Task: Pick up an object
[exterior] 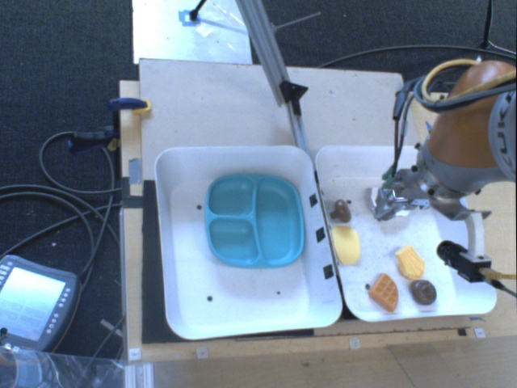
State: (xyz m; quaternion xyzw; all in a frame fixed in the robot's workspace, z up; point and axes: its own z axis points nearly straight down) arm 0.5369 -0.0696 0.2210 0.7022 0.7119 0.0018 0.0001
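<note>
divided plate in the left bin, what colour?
Teal blue, clearest in the camera view: divided plate.

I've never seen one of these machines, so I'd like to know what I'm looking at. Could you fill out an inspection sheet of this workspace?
Surface: bench bearing left bin and right bin.
Job's things: in right bin, yellow piece, waffle, orange piece, two brown pieces.
Clutter: blue divided plate in left bin.
Grippers: tool low over right bin; nothing seen held.
Cables: black cables on floor at left.
Surroundings: handheld screen, dark carpet.
</note>
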